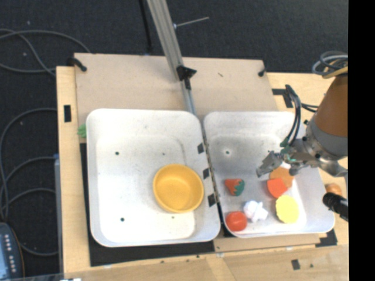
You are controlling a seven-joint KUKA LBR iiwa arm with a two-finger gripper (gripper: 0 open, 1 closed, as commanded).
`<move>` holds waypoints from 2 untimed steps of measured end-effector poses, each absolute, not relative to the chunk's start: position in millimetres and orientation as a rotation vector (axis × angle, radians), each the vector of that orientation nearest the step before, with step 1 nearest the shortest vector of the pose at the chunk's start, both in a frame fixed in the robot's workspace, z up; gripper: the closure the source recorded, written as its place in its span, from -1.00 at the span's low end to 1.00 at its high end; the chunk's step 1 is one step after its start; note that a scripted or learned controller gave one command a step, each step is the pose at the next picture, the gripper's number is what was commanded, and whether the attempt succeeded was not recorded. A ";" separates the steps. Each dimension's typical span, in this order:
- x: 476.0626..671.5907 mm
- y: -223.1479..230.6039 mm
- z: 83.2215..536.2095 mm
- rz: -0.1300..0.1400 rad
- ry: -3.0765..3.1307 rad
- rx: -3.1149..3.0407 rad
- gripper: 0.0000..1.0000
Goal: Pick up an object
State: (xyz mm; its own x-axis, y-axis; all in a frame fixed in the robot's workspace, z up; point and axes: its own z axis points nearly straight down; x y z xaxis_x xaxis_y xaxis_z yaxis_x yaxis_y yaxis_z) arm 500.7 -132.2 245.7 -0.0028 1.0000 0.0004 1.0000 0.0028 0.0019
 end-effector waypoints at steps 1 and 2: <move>500.7 -132.4 245.7 0.003 2.221 2.220 -1.00; 496.6 -133.7 183.2 -0.006 2.223 2.224 -1.00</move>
